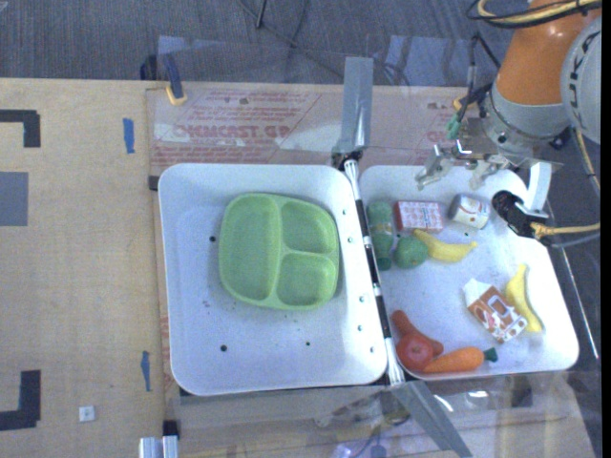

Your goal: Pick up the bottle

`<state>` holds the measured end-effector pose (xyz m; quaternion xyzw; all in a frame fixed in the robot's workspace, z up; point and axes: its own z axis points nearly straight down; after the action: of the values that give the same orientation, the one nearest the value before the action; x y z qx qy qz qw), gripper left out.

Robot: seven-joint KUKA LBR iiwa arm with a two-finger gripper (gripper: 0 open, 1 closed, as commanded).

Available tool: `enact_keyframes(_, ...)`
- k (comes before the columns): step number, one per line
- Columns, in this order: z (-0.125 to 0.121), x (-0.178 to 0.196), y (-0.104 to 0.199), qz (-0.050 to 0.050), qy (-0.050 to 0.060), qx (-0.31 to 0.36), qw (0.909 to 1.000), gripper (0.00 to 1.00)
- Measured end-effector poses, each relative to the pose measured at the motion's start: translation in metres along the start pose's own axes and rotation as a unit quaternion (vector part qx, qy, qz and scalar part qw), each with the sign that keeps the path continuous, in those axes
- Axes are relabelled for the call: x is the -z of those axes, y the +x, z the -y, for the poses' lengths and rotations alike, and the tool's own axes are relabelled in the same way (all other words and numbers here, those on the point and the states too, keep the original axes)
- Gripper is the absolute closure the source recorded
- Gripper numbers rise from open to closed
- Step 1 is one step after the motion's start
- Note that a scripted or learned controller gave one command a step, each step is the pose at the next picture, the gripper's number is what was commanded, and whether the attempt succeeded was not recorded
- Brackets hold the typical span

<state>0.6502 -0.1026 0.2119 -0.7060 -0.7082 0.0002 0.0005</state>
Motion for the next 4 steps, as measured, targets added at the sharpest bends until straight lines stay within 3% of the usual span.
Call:
enact_keyframes(1, 0.032, -0.123, -0.019, 0.0, -0.004, -0.032, 0.9995, 0.0)
enact_keyframes(2, 0.031, -0.112, -0.021, 0.003, -0.008, -0.034, 0.9994, 1.0)
enact_keyframes(3, -0.008, -0.03, -0.08, 0.001, -0.002, -0.159, 0.9872, 1.0)
enact_keyframes(4, -0.017, 0.057, -0.105, 0.002, -0.003, -0.064, 0.9979, 1.0)
